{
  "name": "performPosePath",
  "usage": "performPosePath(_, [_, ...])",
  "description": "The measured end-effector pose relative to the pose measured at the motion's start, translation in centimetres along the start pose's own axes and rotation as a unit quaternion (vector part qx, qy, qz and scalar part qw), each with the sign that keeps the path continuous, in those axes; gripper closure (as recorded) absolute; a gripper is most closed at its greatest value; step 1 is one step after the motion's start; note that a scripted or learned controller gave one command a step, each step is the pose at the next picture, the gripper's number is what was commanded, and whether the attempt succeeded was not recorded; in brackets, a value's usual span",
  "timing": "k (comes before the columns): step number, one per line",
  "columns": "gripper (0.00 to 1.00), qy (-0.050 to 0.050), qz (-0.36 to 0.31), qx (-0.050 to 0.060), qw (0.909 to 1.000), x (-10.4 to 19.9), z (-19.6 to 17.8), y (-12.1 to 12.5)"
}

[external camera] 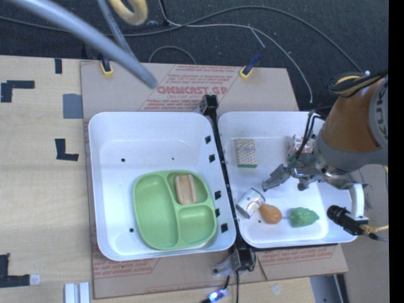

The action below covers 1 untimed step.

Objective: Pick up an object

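The left bin [104, 169] sits at lower left of the frame and bears a green three-part tray [172, 219]; a tan, bread-like piece [185, 189] lies in the tray's upper right compartment. Right of the black divider, the right bin [271, 128] holds a speckled sponge-like block [245, 153] near its upper left, a small white packet [251, 202] low by the divider, an orange round object [271, 214] just beside the packet, and a green crumpled object [303, 217] further right. The tool [287, 177] hangs above the bin's middle right, over bare floor, its fingers spread apart and gripping nothing. The grey arm [353, 128] with its orange band fills the right edge.
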<state>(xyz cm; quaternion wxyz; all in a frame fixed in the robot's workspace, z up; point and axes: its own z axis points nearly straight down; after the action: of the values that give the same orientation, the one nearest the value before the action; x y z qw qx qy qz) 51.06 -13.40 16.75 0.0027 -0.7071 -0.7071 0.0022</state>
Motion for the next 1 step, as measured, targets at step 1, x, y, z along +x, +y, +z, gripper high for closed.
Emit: performPosePath(1, [0.00,-0.002,0.001,-0.003,1.0000,-0.77,5.28,0.81])
